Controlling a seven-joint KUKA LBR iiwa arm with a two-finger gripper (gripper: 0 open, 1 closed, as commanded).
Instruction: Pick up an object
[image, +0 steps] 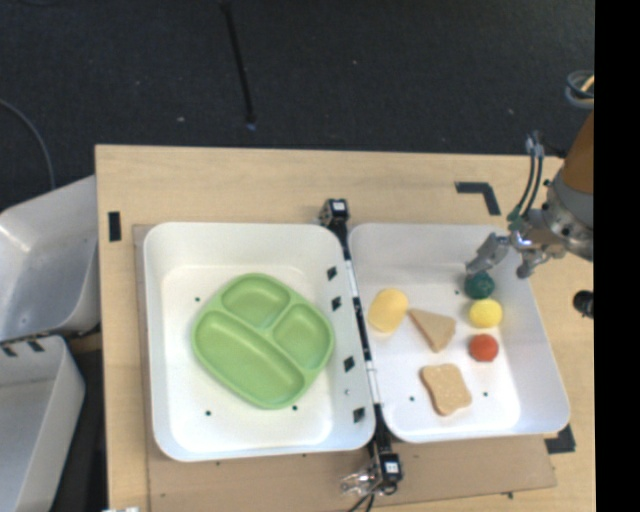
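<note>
while the pincer (505, 256) hangs spread over the right bin (530, 400), the wooden bench (240, 185) meets dark floor (350, 70).

- The gripper (506, 256) is hanging over the right bin (530, 400), its fingers spread apart just above a green ball (481, 285).
- A yellow ball (485, 313), red ball (484, 347), yellow lemon-like piece (388, 309) and two tan slices (433, 328) are lying nearby.
- A green divided plate (262, 340) is sitting in the left bin (165, 400).
</note>
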